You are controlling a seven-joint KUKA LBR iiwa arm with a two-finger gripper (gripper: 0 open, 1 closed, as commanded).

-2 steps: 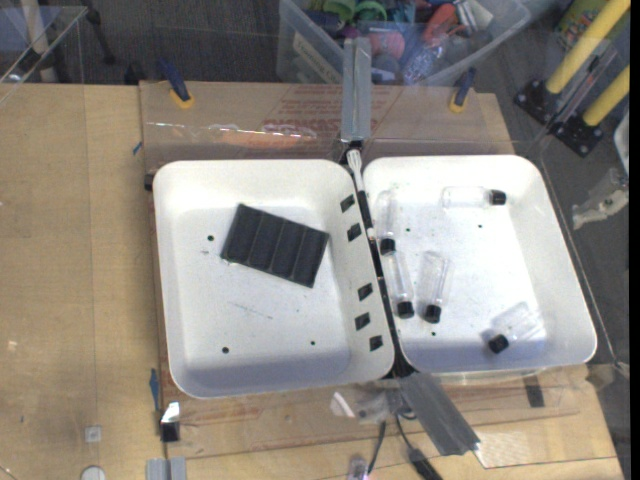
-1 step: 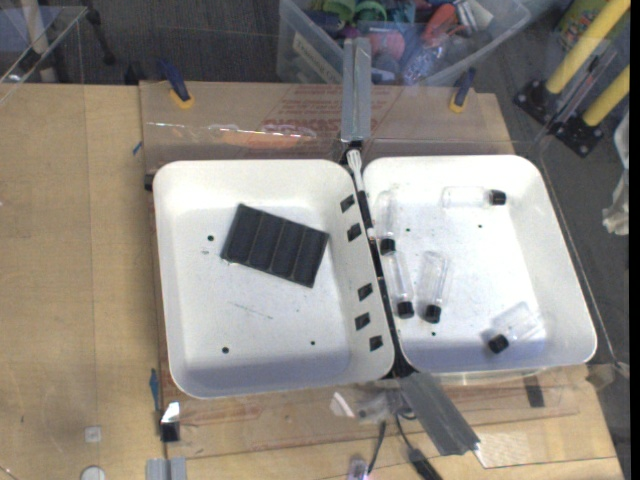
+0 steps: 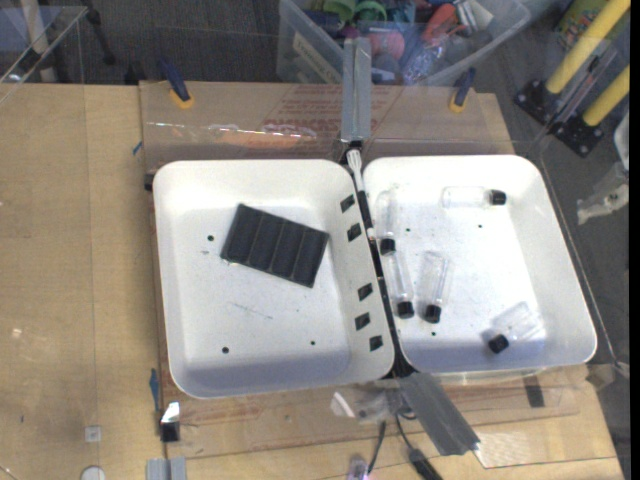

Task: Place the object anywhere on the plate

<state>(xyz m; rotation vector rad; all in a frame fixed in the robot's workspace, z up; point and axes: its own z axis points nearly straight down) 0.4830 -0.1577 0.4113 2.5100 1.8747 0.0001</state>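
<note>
Camera view: vial (image 3: 434, 285) lies near-vertical, cap nearest

I can read no text, label, brand or number anywhere. The cardboard (image 3: 300, 118) past the far edge of my bins carries faint reddish print, too blurred to make out. The yellow bottle (image 3: 578, 13) at the far right corner bears a label with marks too small to tell.
</note>
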